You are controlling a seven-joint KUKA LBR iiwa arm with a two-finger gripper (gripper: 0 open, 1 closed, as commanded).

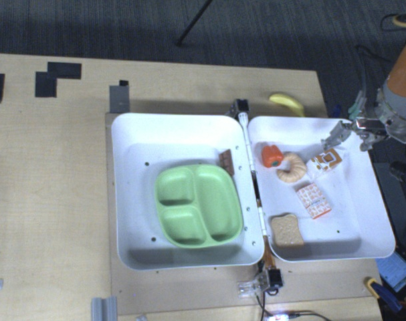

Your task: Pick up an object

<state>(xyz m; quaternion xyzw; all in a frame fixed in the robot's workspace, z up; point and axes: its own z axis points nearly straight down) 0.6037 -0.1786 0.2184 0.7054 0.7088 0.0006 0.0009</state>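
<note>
Gripper over right bin's far edge, grip unreadable
No legible writing; left bin holds a green tray; right bin holds tomato, donut, packet, bread, waffle just beside the gripper

I can't read any text, number or brand from here. The small carton lying flat in the right bin carries a red-and-white printed pattern, but the print is too small to make out. The wrapped packet near that bin's far side shows an orange-and-white square design, again with nothing legible on it.
</note>
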